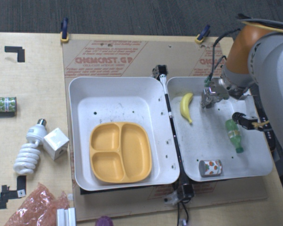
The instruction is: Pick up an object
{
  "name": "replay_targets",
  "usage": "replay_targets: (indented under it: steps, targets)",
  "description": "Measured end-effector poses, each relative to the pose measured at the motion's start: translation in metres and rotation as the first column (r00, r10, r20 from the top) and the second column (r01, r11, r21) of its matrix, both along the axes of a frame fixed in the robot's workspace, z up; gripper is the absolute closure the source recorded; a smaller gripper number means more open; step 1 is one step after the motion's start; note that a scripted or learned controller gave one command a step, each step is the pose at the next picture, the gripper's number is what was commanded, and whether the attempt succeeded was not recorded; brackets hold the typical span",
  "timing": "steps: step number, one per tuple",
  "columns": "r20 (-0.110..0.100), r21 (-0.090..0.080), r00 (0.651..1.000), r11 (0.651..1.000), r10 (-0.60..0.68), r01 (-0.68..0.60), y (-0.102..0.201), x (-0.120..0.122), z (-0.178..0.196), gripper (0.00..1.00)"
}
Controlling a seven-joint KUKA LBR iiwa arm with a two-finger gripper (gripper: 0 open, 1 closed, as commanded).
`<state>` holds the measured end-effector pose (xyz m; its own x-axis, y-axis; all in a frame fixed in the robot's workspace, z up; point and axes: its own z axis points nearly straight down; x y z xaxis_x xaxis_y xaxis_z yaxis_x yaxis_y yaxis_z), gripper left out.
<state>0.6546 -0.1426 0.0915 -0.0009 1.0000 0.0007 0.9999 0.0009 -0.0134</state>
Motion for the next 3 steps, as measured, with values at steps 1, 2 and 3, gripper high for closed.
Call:
replay_targets:
  steps: [1,2,3]
  targets:
    - [0.014,-0.001,1.000,1.000,-0.002,0.002,0.026,-0.067,0.001,0.00]
    - [0.013,-0.001,1.000,1.000,-0.003,0.003,0.036,-0.129,0.003,0.00]
    - [0.013,0.000,1.000,1.000,-0.003,0.003,0.046,-0.173,0.001,0.00]
